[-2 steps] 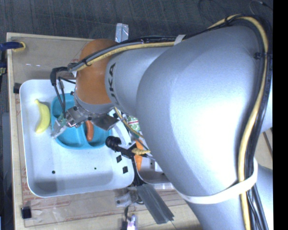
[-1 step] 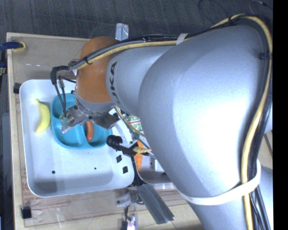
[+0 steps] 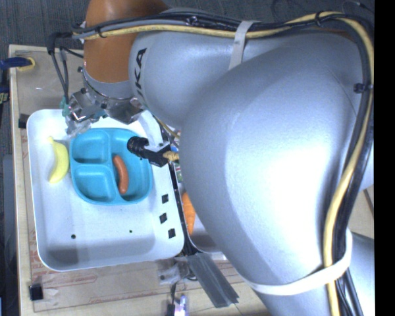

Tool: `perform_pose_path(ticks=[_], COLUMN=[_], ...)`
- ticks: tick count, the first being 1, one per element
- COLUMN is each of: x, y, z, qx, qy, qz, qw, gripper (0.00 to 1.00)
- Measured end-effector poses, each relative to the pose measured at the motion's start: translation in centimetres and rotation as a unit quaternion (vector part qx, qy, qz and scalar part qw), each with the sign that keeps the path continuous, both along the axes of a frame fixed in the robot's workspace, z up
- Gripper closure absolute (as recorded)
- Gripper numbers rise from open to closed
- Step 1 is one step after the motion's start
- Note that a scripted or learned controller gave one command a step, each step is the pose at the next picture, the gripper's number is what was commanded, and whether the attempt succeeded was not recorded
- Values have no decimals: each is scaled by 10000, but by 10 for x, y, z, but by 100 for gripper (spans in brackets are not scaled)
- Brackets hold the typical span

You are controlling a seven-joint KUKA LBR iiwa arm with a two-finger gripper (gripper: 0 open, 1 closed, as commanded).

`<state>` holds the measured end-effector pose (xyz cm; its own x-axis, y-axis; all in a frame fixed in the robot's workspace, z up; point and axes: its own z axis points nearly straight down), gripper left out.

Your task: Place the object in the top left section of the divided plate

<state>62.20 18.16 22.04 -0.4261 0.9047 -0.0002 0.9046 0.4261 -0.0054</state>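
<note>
One hotdog [image 3: 121, 174] in blue plate [image 3: 92, 180]; claw [image 3: 77, 114] maybe above rim

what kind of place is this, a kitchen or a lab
Most likely a robot lab, not a kitchen. A grey arm with cables strapped along it reaches over a white bin on a bench. The bin holds a blue divided plate, a sausage and a banana, probably toy food.

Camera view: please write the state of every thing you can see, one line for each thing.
Divided plate: blue, lying flat in the left bin.
Sausage: lying in the plate's right section.
Banana: lying in the bin, against the plate's left rim.
Gripper: above the plate's top left corner; nothing seen between its fingers.
Left bin: white, flat on the bench.
</note>
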Motion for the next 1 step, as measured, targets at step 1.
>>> perform_pose_path(ticks=[1], x=[35], y=[-9], z=[-114], qx=[24], qy=[-20], qz=[1956], qw=[9807], gripper=[100])
